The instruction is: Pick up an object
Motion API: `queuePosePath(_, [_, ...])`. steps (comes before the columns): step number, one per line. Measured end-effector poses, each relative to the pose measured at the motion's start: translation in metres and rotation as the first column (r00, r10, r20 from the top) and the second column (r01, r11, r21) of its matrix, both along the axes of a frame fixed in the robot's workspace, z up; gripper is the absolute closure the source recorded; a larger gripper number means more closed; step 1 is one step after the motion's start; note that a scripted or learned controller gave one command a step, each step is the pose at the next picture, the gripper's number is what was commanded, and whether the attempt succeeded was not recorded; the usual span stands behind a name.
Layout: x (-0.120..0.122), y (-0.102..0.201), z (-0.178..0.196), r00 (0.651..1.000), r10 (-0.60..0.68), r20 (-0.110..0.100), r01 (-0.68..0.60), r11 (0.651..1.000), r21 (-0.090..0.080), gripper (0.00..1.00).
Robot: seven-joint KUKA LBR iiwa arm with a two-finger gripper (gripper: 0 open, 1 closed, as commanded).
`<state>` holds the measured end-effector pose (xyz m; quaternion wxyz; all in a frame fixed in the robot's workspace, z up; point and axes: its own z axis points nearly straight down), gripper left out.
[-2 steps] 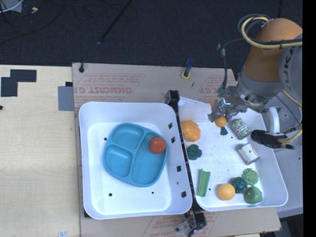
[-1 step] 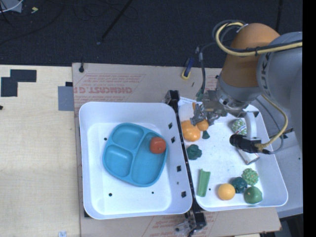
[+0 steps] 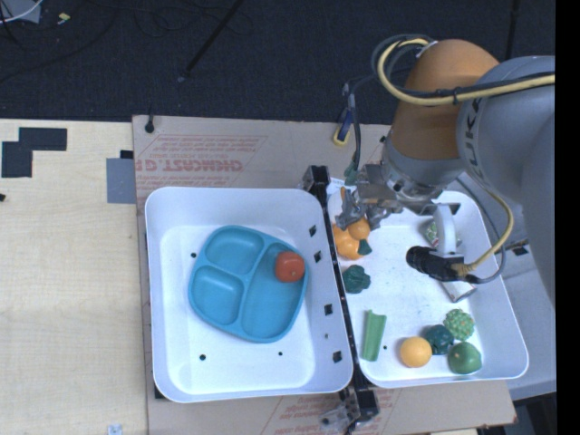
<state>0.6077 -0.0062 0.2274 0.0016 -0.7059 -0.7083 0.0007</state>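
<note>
1. The grey arm with an orange band reaches in from the right, and its two-finger gripper (image 3: 355, 214) hangs over the upper left corner of the right-hand shallow white bin (image 3: 408, 293), close to the wall it shares with the other bin.
2. Whether the gripper is open or closed cannot be told from this angle, and nothing can be seen held in it.
3. Just below the gripper lie a larger round orange fruit-shaped piece (image 3: 345, 244) and a smaller orange round piece (image 3: 362, 228), touching each other. The gripper's tip overlaps them in the view, so contact cannot be judged.
4. A small dark green lumpy piece (image 3: 355, 279) lies just below the orange pair, near the same wall.
5. Further down that bin lies a flat green stick-shaped piece (image 3: 372, 334), and beside it an orange ball (image 3: 415, 352).
6. In the bin's lower right corner a teal lumpy piece (image 3: 440, 338), a pale green knobbly piece (image 3: 459, 322) and a round green lime-like fruit (image 3: 465, 358) cluster close together.
7. The left-hand shallow white bin (image 3: 172, 343) holds a blue three-compartment plastic plate (image 3: 231, 288).
8. A red round tomato-like ball (image 3: 290, 266) rests in the plate's compartment nearest the right-hand bin.
</note>
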Motion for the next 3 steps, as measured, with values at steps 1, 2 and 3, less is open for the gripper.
queuePosePath(1, [-0.007,0.005,0.009,1.0,0.0,-0.001,0.0,1.0,0.0,1.0])
queuePosePath(2, [-0.001,0.008,-0.011,1.0,0.0,-0.003,0.0,1.0,-0.002,1.0])
queuePosePath(3, [-0.008,0.003,0.008,1.0,-0.004,0.001,0.004,1.0,-0.001,1.0])
